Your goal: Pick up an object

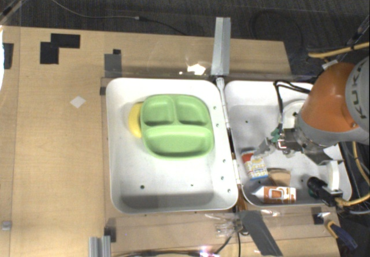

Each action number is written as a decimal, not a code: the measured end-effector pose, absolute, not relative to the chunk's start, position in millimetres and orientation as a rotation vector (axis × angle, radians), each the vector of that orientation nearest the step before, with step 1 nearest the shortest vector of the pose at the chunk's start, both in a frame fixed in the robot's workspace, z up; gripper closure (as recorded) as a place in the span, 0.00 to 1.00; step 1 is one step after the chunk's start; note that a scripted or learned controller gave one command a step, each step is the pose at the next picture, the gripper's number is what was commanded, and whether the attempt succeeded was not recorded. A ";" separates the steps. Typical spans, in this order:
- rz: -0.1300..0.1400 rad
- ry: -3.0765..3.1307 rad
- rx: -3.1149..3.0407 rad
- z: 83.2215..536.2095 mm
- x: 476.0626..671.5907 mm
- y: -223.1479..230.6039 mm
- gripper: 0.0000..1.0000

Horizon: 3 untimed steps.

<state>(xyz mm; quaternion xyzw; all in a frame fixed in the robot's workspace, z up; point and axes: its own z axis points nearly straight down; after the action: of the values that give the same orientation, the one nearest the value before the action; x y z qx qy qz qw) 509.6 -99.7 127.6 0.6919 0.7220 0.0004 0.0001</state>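
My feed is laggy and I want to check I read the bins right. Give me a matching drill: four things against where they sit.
Things:
1. green tray
2. yellow thing
3. orange-and-white pack
4. hand

Places:
A. near front wall of right bin
B. middle of left bin
C. above right bin, over its middle
D. tucked under the tray's left edge

Pairs: 1-B, 2-D, 3-A, 4-C
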 end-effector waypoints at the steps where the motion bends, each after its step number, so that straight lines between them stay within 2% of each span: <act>1: 0.006 2.516 1.869 161.0 573.7 -141.1 0.00; 2: 0.008 2.512 1.873 87.8 601.1 -102.3 0.00; 3: 0.015 2.506 1.865 101.8 604.3 -102.5 1.00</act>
<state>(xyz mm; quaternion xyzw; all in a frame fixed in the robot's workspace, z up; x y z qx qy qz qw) 604.3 -102.5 101.8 0.5972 0.8021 0.0048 0.0089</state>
